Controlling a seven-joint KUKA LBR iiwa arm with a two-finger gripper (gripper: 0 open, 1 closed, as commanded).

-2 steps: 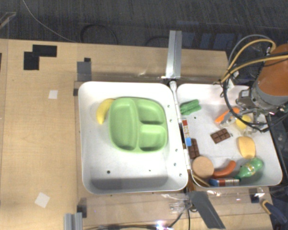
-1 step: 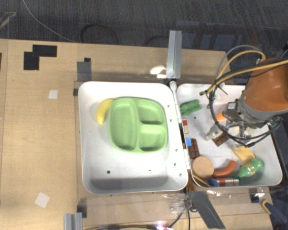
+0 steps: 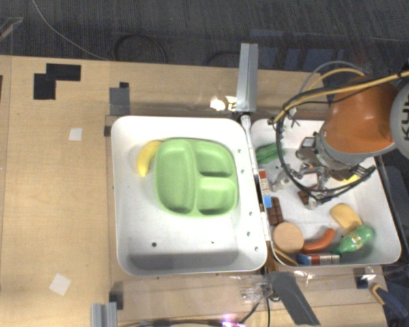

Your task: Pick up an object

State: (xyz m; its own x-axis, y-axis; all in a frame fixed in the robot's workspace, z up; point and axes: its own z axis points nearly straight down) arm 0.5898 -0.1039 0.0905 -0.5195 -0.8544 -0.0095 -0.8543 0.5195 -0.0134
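Note:
My gripper (image 3: 318, 191) hangs low over the middle of the right bin (image 3: 385, 203), under the arm's orange band (image 3: 358, 120) and a tangle of cables. Along the bin's front lie a round tan disc (image 3: 288, 236), a red-orange sausage shape (image 3: 319, 240), a yellow lump (image 3: 345, 216) and a green toy (image 3: 358, 240). They sit just in front of the gripper, apart from it. A green item (image 3: 266, 153) lies at the bin's back left, and a brown bar (image 3: 275, 211) rests against the left wall.
The left bin (image 3: 133, 237) holds a green divided plate (image 3: 193, 176) with a yellow banana (image 3: 146, 157) tucked at its left edge. A blue and red pen-like item (image 3: 318, 258) lies at the right bin's front wall. A metal post (image 3: 246, 80) stands behind the bins.

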